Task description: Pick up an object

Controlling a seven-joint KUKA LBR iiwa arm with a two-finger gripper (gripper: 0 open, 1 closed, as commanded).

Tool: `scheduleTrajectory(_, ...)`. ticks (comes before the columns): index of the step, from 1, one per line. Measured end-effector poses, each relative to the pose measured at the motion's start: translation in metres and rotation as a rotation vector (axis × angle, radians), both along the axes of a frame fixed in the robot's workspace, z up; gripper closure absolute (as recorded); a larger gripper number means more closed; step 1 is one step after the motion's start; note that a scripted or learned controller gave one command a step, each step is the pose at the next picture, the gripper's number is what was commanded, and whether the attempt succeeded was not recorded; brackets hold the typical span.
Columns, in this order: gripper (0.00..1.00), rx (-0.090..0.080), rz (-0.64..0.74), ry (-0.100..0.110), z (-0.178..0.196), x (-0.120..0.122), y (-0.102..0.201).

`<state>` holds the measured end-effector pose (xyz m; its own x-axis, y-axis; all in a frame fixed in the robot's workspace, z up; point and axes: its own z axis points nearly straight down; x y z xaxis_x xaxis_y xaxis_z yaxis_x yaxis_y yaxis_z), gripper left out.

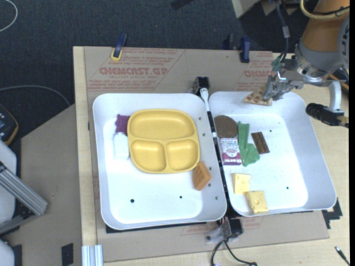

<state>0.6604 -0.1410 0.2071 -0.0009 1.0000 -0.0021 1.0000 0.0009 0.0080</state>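
My gripper [273, 93] hangs over the far rim of the right bin [310, 165], at the bin's back edge. A tan waffle-like cracker [255, 98] lies on that rim, and its right end meets the gripper's tip. Whether the cracker is gripped is not visible. Inside the right bin lie a brown round cookie [226, 126], a pink and white packet [229, 149], a green piece [247, 146], a dark chocolate bar [259, 142] and two yellow cheese blocks [241, 183] [256, 201].
The left bin [144, 204] holds a yellow divided plate [163, 140], a purple item [122, 122], a white bottle [120, 146] and a brown bread piece [201, 177]. Clamps [117, 51] [244, 49] grip the board's far edge. A black fitting [320, 113] juts over the right bin's right rim.
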Motion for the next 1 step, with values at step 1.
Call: scheduleTrajectory(1,1.0,0.0,0.0,0.003,0.0194,0.0009,-0.0002)
